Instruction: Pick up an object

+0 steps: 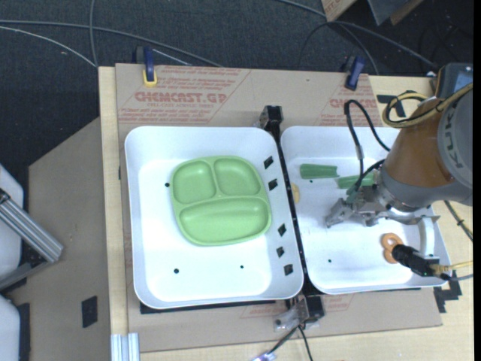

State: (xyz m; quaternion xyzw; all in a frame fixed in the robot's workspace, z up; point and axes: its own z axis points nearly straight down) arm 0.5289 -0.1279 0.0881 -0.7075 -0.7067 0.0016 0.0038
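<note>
My gripper (352, 216) hangs low over the middle of the right bin (338, 273), its fingers spread and open with nothing between them. Just behind it lie a green flat piece (319, 172) and a second green piece (349, 180), the latter partly hidden by the wrist. An orange ring-shaped object (391, 242) lies to the gripper's right, near the bin's right wall. In the left bin (203, 277) sits a light green divided plate (220, 200).
A black divider with clips (284, 201) runs between the two bins. A small pale object (295, 195) lies against the right bin's left wall. The grey and orange arm (428, 156) covers the right bin's far right corner.
</note>
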